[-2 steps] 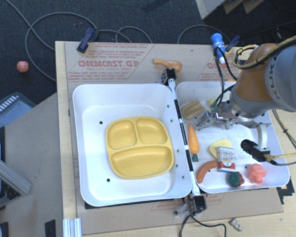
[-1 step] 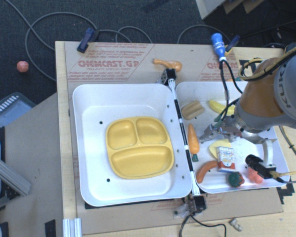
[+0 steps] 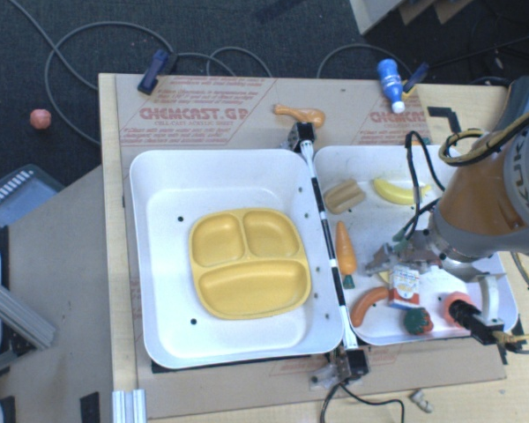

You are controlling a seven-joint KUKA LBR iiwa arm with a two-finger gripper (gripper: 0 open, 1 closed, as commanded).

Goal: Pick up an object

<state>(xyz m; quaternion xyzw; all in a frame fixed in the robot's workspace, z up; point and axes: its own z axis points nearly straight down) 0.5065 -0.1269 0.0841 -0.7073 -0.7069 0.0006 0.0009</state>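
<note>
Camera view, looking down at a slant. We see 2 white bins side by side on the bench (image 3: pixel 123 324).

Left bin (image 3: pixel 159 236): one yellow plate (image 3: pixel 247 263) w/ 3 compartments, lying flat approx mid-bin.

Right bin (image 3: pixel 370 223) has the pickable items:
- banana (image 3: pixel 397 190) at the back, approx centre.
- bread block (image 3: pixel 342 196), tan, back-left, near the banana but apart from it.
- carrot (image 3: pixel 345 247) lengthwise along the bin's left wall, just in front of the bread block.
- sausage (image 3: pixel 368 304), curved, front-left, just in front of the carrot.
- carton (image 3: pixel 406 285), small, white w/ red print, mid-front, at the sausage's right end. Touching or just beside, we can't tell.
- green piece (image 3: pixel 416 322) at the front, right beside the carton.

Arm (image 3: pixel 485 201), grey w/ orange band, comes in from the right and covers the right part of this bin. Gripper (image 3: pixel 397 258) sits low over the bin's middle, right of the carrot, directly behind the carton. Contact w/ the carton: can't tell. Gripper wide or narrow: can't tell from this angle, and we see no item clearly in its grasp.

Outside the bins: blue clamp (image 3: pixel 154 70) on the bench's back-left edge, blue bottle (image 3: pixel 390 82) at the back-right edge, tan toy piece (image 3: pixel 300 115) on the bench just behind where the bins meet. Pink ball (image 3: pixel 40 119) on the dark carpet, well left of the bench.
</note>
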